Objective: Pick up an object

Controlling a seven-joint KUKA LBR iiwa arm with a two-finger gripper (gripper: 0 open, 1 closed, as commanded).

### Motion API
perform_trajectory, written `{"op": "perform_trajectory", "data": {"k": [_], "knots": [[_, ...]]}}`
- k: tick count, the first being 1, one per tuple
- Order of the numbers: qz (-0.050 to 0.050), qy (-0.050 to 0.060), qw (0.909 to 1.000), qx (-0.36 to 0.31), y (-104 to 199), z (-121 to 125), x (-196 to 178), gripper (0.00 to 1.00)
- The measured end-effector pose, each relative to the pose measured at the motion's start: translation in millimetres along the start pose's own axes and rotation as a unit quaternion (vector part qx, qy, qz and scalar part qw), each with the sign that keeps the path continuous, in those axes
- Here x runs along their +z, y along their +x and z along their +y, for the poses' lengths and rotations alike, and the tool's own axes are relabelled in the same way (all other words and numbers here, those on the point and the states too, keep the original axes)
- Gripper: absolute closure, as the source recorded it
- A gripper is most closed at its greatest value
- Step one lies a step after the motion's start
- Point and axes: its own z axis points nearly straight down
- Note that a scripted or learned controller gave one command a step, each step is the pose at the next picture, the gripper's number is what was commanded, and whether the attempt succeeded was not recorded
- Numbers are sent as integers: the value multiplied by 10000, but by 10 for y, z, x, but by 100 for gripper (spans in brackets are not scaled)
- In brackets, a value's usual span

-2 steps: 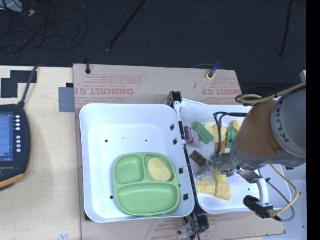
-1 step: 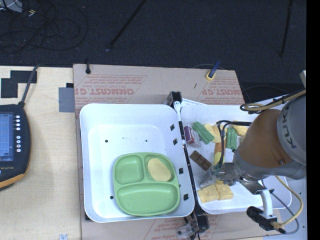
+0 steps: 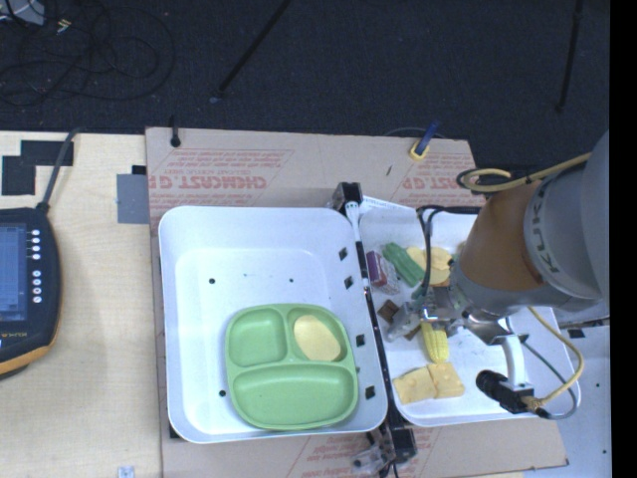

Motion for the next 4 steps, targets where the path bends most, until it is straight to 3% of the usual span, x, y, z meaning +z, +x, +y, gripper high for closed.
{"op": "perform_trajectory", "data": {"k": [1,2,3,4], "knots": [[2,3,10000,19,-14,-412,-1,0],[-5,-22,10000,-7,69,545,4,0],[4,18,10000,18,-95,191,4,0],[2,7,10000,24,-257,-325,-2,0]]}}
